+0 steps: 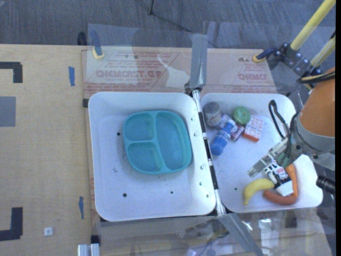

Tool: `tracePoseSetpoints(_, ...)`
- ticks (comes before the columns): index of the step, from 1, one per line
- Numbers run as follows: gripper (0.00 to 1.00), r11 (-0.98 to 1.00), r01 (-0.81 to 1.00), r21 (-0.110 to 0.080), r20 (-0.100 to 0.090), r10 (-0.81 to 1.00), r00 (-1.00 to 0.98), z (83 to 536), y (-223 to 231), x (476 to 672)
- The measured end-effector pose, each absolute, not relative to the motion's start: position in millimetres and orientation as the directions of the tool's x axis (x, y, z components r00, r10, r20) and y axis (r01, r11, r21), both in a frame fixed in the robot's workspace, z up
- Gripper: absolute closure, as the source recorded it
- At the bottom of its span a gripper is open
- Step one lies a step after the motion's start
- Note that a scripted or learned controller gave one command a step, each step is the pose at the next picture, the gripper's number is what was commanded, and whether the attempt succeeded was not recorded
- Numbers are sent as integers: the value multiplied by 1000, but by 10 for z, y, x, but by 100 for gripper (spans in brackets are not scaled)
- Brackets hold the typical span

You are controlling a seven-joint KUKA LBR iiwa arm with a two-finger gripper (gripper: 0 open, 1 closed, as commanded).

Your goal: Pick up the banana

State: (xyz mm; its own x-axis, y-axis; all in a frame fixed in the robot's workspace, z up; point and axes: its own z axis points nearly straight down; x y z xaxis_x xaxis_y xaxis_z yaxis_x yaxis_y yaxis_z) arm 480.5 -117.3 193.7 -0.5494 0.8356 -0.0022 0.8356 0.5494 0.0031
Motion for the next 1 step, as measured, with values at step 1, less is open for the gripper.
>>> tracePoseSetpoints(1,0,799,602,7,-9,602,-799,885,-1153,4825)
